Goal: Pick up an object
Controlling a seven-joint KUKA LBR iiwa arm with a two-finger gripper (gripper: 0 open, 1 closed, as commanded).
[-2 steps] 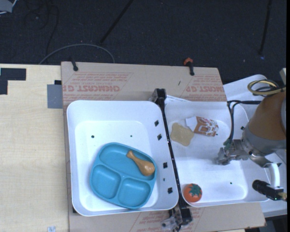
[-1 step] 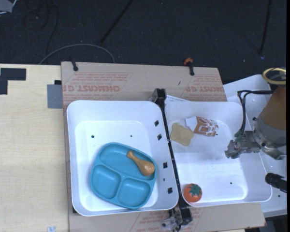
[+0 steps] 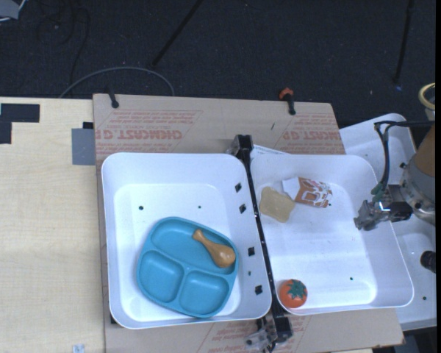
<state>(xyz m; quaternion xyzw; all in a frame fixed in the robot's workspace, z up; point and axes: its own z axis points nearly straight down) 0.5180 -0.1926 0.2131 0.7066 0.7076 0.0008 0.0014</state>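
Camera view: the grey gripper (image 3: 367, 218) sits at the right bin's (image 3: 353, 293) right edge, jaws' state unclear; best reach left toward the tan spongy block (image 3: 275, 205).

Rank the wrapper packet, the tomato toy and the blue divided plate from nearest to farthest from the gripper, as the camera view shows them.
Gripper sits at the right bin's right edge.
1. Wrapper packet, upper part of the right bin.
2. Tomato toy, right bin's lower left corner.
3. Blue divided plate, left bin.
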